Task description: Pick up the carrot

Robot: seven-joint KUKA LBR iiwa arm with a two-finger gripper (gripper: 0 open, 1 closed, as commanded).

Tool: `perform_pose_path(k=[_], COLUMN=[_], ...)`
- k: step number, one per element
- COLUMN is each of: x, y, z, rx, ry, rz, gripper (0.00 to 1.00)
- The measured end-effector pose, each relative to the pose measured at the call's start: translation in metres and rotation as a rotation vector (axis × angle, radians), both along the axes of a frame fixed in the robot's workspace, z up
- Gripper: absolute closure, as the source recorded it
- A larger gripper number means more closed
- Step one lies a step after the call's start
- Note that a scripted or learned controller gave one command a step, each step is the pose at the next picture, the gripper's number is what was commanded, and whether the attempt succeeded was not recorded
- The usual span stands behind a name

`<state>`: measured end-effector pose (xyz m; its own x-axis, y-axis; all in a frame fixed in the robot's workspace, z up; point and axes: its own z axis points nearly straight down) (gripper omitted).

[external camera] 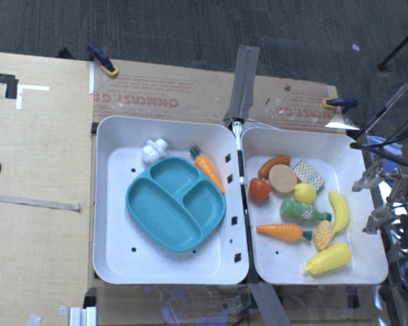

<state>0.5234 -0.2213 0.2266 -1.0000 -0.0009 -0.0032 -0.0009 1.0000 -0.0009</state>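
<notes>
My end effector (381, 199) sits at right bin's (363, 274) right edge; grip state unreadable. One carrot (283, 232) lies in right bin; another carrot (208, 169) touches the teal divided plate (175, 204), left bin (107, 249).

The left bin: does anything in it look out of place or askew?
The carrot lies aslant, propped on the upper right rim of the blue tray, not flat on the floor of the left bin. A second carrot lies in the right bin.
</notes>
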Motion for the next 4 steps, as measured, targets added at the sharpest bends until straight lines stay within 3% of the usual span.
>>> perform_pose_path(k=[1, 2, 3, 4], x=[-0.015, -0.023, -0.010, -0.033], y=[0.026, 0.124, 0.123, 0.129], z=[-0.114, -0.130, -0.134, -0.135], rx=[-0.007, 0.000, 0.001, 0.002], ry=[-0.021, -0.018, 0.001, 0.002], rz=[0.064, 0.034, -0.461, -0.845], gripper=[0.00, 0.00, 0.00, 0.00])
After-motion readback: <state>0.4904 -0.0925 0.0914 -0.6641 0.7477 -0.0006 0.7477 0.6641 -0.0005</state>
